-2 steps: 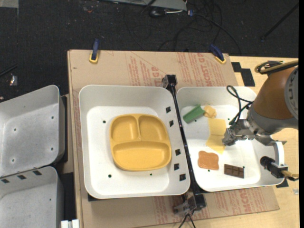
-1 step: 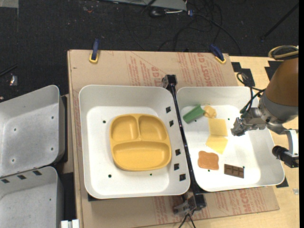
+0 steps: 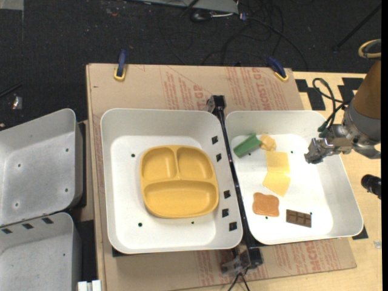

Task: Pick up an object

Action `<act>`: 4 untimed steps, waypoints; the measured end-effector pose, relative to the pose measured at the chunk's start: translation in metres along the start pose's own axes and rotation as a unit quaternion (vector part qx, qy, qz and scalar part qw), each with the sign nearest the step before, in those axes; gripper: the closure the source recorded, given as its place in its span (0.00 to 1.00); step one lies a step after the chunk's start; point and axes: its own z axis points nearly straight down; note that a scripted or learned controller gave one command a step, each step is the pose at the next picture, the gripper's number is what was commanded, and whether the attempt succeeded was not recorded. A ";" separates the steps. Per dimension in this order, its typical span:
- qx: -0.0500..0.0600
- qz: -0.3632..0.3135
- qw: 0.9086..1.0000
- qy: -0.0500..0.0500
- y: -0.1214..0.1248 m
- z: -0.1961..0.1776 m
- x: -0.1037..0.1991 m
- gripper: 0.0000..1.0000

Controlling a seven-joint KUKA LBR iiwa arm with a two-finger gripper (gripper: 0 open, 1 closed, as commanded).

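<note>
I see a yellow plastic tray with three parts (image 3: 179, 182) in the left white bin (image 3: 115, 162). The small green block (image 3: 245, 145) in the right bin looks light and hard; I'd pinch its long sides. My gripper (image 3: 315, 152) hangs nearby, holding nothing.

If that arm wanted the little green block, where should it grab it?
Probably across the narrow width of the green block, near its middle, coming straight down from above. It lies flat and slanted in the right bin, its long sides mostly free, though its right end touches a small yellow piece.
</note>
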 end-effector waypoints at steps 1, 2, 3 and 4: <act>0.002 -0.003 1.000 0.001 0.009 -0.014 0.054 1.00; 0.002 -0.003 1.000 0.002 0.026 -0.015 0.115 1.00; 0.003 -0.002 1.000 0.002 0.024 -0.011 0.168 1.00; 0.001 -0.003 1.000 0.002 0.041 -0.019 0.228 1.00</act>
